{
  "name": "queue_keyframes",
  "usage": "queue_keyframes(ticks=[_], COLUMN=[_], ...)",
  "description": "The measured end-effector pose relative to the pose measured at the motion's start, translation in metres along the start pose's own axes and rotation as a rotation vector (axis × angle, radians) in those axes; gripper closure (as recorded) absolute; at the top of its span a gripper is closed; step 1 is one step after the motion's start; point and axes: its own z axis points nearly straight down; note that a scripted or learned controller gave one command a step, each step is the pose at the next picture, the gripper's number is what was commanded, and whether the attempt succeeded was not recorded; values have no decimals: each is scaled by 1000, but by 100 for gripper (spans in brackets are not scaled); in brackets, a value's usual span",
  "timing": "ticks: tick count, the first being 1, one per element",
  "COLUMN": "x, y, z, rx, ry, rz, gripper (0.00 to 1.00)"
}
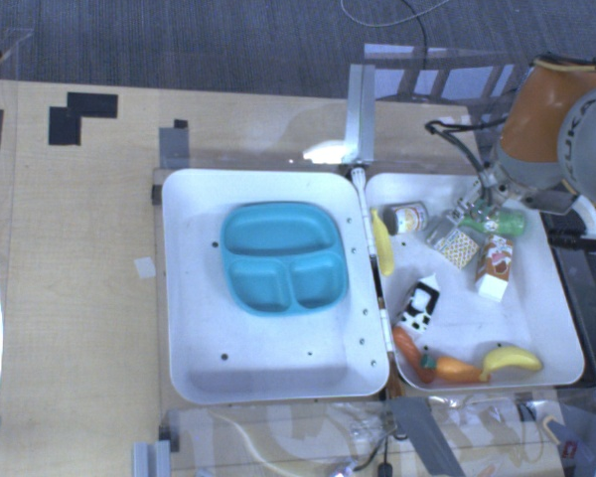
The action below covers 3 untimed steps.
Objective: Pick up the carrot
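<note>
Camera view, carrot [455, 369] against right bin's [556, 296] near rim, gripper [469, 214] seemingly well apart.

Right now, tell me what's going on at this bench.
A grey and orange arm reaches in over the right bin, its gripper hovering at the far end above a green item and a small carton. The carrot lies untouched along the bin's near wall, between a red item and a banana. The left bin holds a blue divided plate.
</note>
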Motion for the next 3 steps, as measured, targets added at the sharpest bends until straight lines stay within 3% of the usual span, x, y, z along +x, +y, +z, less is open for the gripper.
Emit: queue_keyframes(ticks=[1,2,3], x=[41,13,37], y=[32,-36,14], z=[0,-35,-22], rx=[11,-8,-8], ry=[-19,-31,-30], rz=[-237,-366,-474], gripper=[0,0,0])
